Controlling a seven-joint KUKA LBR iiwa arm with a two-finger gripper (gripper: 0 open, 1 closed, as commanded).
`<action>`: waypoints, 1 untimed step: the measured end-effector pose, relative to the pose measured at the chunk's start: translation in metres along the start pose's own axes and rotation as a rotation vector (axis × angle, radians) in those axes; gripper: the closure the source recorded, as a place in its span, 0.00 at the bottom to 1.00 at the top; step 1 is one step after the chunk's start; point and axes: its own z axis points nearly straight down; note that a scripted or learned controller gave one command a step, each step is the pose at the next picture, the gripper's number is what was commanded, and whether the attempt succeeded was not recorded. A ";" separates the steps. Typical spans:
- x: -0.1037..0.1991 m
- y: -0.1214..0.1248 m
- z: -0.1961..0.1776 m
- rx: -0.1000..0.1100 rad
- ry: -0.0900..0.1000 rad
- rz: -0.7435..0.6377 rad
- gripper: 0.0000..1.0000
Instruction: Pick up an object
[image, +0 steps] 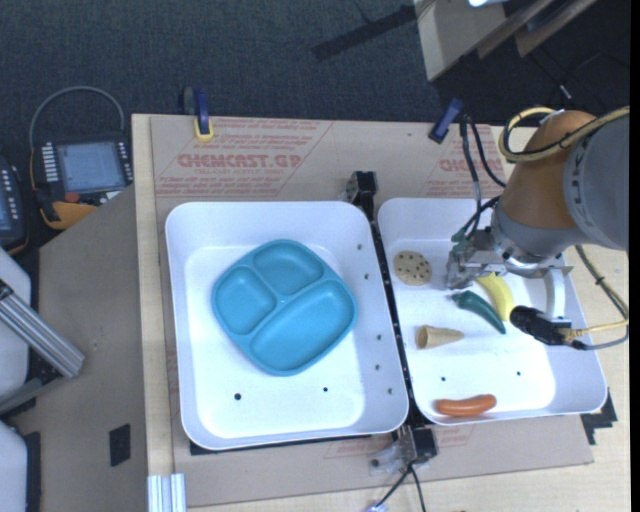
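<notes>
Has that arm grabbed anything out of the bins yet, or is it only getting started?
Nothing looks picked up yet. The cookie, ice cream cone, sausage, banana and green pepper all lie on the floor of the right bin. In hand: the gripper is down in that bin, beside the banana and pepper. Whether it grips anything I cannot tell. Left: lifting one thing out.
</notes>
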 end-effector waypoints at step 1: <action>-0.005 0.002 -0.062 -0.006 -0.002 -0.001 1.00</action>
